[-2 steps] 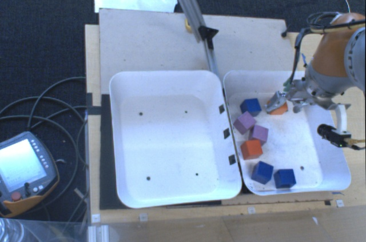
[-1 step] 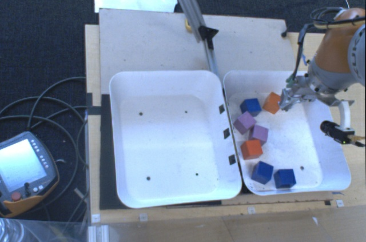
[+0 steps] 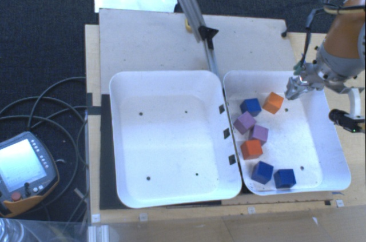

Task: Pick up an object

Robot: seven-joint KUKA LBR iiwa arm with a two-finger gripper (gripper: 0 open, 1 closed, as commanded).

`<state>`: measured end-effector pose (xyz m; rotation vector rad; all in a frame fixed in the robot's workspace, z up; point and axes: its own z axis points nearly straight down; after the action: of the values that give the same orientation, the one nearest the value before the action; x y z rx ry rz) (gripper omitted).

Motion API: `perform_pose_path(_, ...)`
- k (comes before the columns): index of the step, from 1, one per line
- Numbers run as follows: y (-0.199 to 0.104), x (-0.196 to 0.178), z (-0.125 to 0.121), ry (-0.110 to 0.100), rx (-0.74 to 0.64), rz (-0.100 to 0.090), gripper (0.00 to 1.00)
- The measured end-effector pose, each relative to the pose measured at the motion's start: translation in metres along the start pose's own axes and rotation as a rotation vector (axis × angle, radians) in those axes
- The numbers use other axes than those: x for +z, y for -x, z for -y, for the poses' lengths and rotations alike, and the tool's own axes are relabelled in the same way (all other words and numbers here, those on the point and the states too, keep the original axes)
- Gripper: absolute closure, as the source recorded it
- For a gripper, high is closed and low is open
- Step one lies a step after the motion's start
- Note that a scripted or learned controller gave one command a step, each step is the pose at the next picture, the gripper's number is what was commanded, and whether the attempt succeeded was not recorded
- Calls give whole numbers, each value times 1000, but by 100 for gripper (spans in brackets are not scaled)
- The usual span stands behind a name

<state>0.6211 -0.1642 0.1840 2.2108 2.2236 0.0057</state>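
The right bin (image 3: 331, 143) holds several small cubes. An orange cube (image 3: 273, 102) and a blue cube (image 3: 250, 106) lie near its far end. Two purple cubes (image 3: 245, 121) (image 3: 259, 133) sit below them, then a red-orange cube (image 3: 251, 149). Two dark blue cubes (image 3: 262, 172) (image 3: 284, 178) rest near the front wall. My gripper (image 3: 295, 88) hangs over the bin's far right part, just right of the orange cube and apart from it. Nothing shows between its fingertips.
The left bin (image 3: 120, 121) stands beside the right one, sharing a middle wall with black clips. A grey metal pole (image 3: 189, 0) slants across the bench behind the bins. A teach pendant (image 3: 23, 169) and cables lie on the floor at left.
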Motion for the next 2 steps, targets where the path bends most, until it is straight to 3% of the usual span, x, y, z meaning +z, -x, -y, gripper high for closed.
perform_pose_path(1, -1, -66, -3, 3, 0, 1, 100)
perform_pose_path(2, 0, -90, -5, -1, 0, 0, 100)
